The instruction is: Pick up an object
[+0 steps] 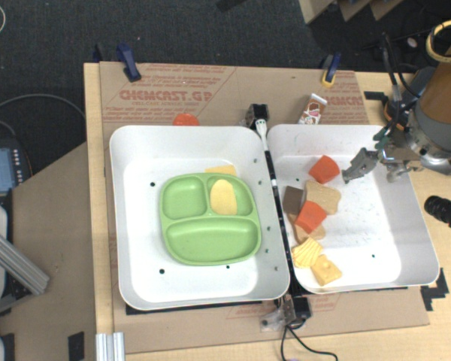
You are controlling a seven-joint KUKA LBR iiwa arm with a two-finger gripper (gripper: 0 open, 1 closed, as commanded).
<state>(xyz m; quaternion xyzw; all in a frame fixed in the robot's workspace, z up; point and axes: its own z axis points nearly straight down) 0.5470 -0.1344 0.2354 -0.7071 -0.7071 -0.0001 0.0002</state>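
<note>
2 white bins side by side on the bench. Right bin (406,224): gripper (363,164) low over the upper middle, fingers spread, nothing between them. Orange block (325,169) just left of the fingertips, apart from them; squat, no clear long axis. Below it a tan piece (325,196), a second orange block (311,216), a brown piece (293,200) with long axis up-down, and 2 yellow pieces (316,262). Left bin (128,201): green divided plate (209,220), yellow oval (223,196) in its upper-right compartment, long axis up-down.
</note>
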